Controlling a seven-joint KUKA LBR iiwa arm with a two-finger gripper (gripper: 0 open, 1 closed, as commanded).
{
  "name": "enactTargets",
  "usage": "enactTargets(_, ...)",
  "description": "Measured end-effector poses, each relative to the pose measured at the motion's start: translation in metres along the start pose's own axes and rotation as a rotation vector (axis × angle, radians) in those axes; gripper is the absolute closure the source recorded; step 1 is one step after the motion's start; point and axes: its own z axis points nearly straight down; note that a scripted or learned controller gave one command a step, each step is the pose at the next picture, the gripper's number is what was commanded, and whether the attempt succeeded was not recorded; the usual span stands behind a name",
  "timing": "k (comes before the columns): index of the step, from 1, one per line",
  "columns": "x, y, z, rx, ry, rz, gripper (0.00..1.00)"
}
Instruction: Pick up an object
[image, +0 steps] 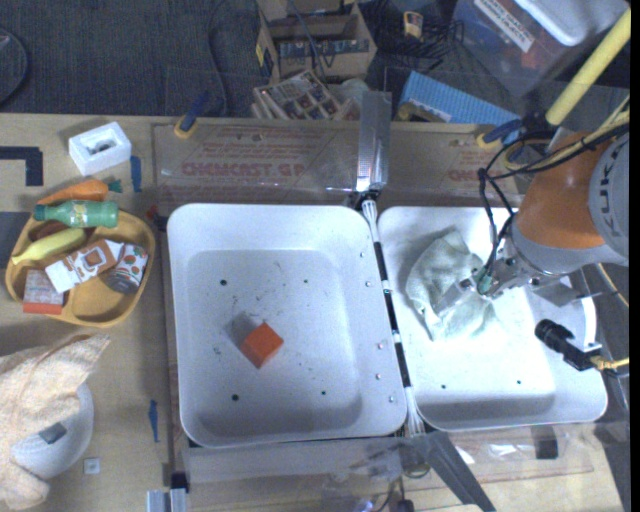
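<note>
One crumpled pale cloth (447, 283) lies in the right bin (520, 385), toward its upper left part. The gripper (482, 281) is down at the cloth's right edge, touching it; whether it is clenched or released I cannot tell, as the wrist hides it. The arm (570, 205) comes in from the right. An orange block (263, 344) sits alone in the left bin (200, 300), well apart. A yellow bowl (100, 305) of toy food stands left of the bins.
</note>
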Motion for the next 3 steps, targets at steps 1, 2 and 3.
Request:
enactTargets(1,-0.033,-0.019,0.012,0.006,0.000,-0.030,0.00)
enactTargets(2,-0.035,-0.019,0.001,0.000,-0.003,-0.024,1.00)
enactTargets(3,-0.002,0.020,-0.061,0.016,0.000,0.343,1.00)
